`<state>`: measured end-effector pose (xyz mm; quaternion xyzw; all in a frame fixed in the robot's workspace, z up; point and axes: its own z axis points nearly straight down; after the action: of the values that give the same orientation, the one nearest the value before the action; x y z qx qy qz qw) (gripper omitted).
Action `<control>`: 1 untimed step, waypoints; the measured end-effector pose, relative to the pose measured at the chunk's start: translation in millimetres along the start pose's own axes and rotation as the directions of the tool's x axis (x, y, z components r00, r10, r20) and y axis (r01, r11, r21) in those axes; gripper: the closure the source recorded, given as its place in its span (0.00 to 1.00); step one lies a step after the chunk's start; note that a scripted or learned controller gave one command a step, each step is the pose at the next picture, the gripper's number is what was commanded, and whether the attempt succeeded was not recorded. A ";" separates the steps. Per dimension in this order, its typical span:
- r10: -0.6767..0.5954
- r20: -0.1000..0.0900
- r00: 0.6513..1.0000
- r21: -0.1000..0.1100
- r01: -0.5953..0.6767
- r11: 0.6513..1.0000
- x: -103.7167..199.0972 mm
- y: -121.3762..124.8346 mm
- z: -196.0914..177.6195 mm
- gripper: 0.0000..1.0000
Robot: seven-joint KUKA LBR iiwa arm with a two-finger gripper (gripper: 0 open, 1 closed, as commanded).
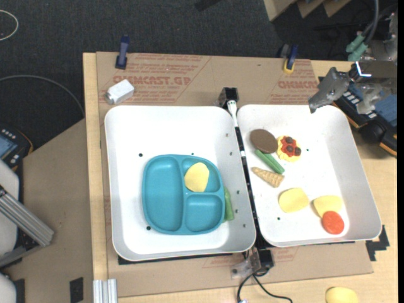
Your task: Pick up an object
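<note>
In the camera view, two white bins are sitting side by side on the counter (189, 74). The left bin (126, 169) is holding a teal divided tray (165, 197) with a pale yellow piece (197, 177) lying in its upper right compartment, and a green strip (228, 204) is resting just beside the tray's right edge. The right bin (341, 137) is carrying the loose things: a brown oval piece (263, 140), a green bean-like piece (271, 161) touching it below, a small yellow disc with red and dark spots (289, 148) just beside them, a tan cone (268, 177), two yellow lumps (293, 200) (327, 204) and an orange-red ball (333, 222) touching the second lump. The gripper (327, 92) is hanging at the far right corner of the right bin, well apart from all these pieces, and nothing is lying between its fingers; whether the fingers are apart or together I cannot tell, since the grey metal is blurring together there. The arm behind it is being cut off by the frame edge. A small white block (120, 91) is lying on the counter beyond the left bin.
</note>
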<state>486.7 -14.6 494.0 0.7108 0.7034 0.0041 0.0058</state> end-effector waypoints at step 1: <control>-0.027 -0.005 1.000 0.021 0.027 0.999 179.2 6.8 61.3 0.00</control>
<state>496.3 164.4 432.3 0.7011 0.7130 -0.0018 -0.0033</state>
